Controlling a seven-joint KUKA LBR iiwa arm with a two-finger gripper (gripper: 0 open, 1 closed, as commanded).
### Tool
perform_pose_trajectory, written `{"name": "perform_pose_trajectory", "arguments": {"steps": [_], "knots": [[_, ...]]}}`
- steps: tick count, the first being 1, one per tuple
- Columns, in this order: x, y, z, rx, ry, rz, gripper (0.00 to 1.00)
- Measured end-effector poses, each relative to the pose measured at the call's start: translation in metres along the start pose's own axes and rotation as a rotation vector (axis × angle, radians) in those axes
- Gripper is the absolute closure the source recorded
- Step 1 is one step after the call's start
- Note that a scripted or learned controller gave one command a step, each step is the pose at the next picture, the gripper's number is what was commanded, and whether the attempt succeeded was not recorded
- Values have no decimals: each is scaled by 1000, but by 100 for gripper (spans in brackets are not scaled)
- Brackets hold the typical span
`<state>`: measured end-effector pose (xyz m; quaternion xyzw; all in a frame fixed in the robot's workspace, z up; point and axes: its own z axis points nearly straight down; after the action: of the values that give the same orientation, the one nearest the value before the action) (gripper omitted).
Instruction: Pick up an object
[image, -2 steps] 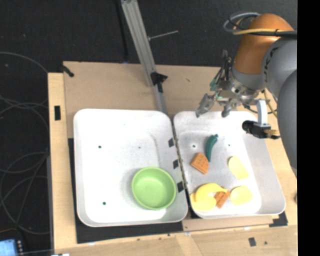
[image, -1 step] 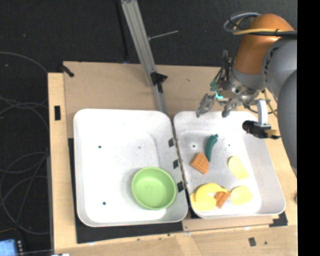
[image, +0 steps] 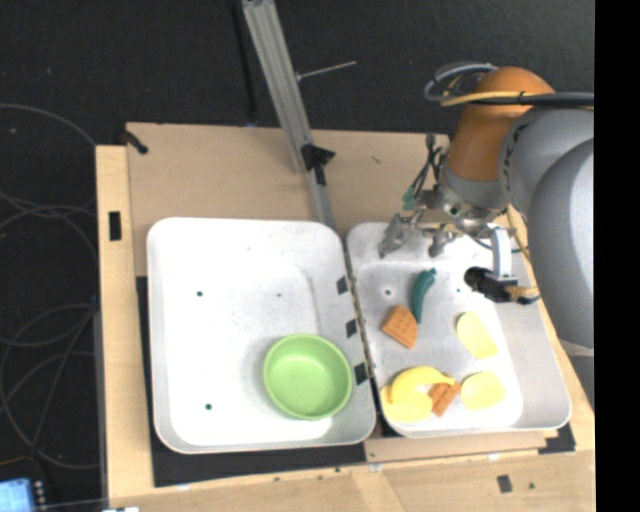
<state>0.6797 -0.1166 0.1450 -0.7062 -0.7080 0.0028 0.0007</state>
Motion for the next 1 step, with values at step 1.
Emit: {"name": "perform_pose_trajectory", "arguments": {"steps": [1], "knots": [[-1, -1, 47, -1, 0, 1, 0]]}}
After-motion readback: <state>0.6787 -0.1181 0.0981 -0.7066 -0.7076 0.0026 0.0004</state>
